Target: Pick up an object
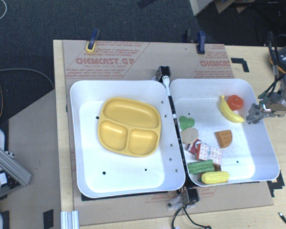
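A: Dark carpet surrounds a cardboard-topped bench [133, 56] in the camera view, with two shallow white bins side by side. What sits in the left bin [86, 128]?

B: Just a yellow divided plate [129, 126], three compartments, lying flat near the middle.

A: And the right bin [262, 151]?

B: That one is crowded. A banana [230, 111] lies near the far right corner, its long axis running from upper left to lower right, curved, with a red tomato [235, 101] touching it on the upper side.

A: Where is the arm?

B: It comes in from the right edge. The gripper [255, 113] hangs over the right wall of that bin, just beside the banana's lower end, pointing left toward it. Nothing is visibly between its tips, and whether they are spread or closed I cannot tell; it is too small and dark.

A: What else is close by?

B: An orange-brown bread slice [224, 138] lies below the banana, apart from it. Along the bin's left side, a green leafy piece [186, 123] and a pale round piece [189, 135] beneath it. Lower, a red-and-white carton [207, 151], then a green cucumber [200, 166] and a yellow corn cob [215, 177], both lying roughly left to right near the front wall.

A: Anything between the gripper and the banana?

B: Only bare bin floor.
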Robot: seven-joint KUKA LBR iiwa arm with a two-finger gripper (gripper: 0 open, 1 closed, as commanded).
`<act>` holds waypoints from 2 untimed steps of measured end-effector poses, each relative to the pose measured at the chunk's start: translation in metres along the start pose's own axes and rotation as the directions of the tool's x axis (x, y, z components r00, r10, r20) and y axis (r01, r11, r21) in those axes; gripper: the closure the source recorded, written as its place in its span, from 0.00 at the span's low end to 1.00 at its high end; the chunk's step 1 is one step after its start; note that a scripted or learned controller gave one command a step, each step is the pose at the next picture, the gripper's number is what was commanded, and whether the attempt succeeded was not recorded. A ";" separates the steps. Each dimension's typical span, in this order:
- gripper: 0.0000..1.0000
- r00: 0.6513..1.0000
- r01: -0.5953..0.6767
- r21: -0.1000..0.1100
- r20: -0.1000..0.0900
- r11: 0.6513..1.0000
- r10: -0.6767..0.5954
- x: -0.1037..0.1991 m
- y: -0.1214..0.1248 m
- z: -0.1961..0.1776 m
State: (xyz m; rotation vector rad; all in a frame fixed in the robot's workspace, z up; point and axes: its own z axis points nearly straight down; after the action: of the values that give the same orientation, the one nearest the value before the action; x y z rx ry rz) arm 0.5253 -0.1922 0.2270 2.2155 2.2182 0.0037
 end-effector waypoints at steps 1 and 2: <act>1.00 1.000 0.004 0.008 -0.006 1.000 -0.004 0.052 -0.009 0.000; 1.00 1.000 0.006 0.006 -0.006 1.000 -0.006 0.106 -0.008 -0.010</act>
State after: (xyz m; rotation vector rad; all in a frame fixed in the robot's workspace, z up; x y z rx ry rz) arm 0.5175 -0.0858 0.2364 2.2153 2.2308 0.0034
